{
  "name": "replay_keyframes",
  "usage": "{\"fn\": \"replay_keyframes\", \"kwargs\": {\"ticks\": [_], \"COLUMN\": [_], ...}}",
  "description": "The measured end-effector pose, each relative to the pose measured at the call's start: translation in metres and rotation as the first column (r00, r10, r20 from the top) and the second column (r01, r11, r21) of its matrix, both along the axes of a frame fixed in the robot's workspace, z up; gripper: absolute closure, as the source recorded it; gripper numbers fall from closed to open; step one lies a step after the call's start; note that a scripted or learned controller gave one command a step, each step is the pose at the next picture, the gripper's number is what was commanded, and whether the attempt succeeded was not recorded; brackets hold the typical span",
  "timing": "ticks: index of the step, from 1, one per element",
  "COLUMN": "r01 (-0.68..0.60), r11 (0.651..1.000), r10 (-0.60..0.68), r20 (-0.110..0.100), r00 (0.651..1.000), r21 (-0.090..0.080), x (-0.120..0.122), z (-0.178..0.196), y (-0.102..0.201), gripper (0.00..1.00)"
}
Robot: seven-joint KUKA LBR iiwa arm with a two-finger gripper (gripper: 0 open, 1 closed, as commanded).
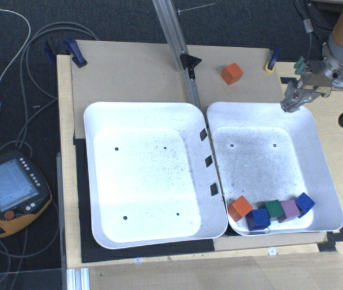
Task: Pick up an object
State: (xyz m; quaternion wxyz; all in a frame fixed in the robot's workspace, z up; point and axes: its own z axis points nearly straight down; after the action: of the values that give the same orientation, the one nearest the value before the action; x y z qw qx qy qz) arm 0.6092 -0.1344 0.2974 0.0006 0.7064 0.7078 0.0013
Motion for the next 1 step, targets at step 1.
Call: {"fn": "replay_keyframes", "kwargs": {"ticks": [1], "r01": [0.003], "r11": [1.0], "r10": [-0.003], "r20": [-0.016], "r00": [1.0], "r21": [0.003], "x": [-0.088], "z": [-0.1245], "y": [0.0309], "gripper": [1.0]}}
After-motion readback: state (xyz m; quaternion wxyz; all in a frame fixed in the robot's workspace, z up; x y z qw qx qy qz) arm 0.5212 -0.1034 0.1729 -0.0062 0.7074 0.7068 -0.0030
